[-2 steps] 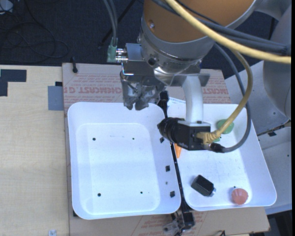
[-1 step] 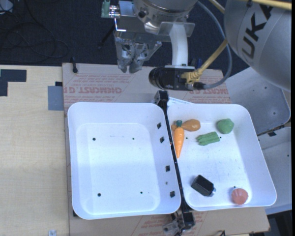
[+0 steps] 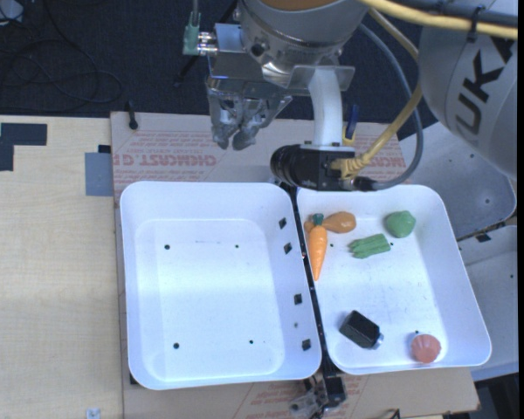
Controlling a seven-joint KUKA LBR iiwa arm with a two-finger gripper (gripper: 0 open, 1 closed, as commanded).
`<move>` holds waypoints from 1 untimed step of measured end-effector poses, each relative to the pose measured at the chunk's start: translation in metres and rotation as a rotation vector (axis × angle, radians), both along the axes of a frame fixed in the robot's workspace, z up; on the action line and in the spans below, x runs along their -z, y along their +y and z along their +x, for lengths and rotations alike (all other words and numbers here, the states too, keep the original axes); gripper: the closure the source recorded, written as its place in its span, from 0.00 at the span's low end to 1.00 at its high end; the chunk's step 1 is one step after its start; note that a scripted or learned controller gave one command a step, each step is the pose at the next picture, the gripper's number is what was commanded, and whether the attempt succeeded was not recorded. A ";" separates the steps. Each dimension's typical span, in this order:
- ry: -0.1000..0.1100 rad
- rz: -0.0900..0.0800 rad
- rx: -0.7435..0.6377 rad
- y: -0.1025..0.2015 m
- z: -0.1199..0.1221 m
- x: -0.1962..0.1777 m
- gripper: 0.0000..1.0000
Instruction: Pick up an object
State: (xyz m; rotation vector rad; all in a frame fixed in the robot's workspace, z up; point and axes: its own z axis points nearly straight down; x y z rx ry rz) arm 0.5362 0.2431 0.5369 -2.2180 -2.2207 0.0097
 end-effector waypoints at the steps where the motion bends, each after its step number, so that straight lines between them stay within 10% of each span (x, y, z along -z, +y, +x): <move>1: 0.000 0.000 0.000 0.000 -0.011 0.000 1.00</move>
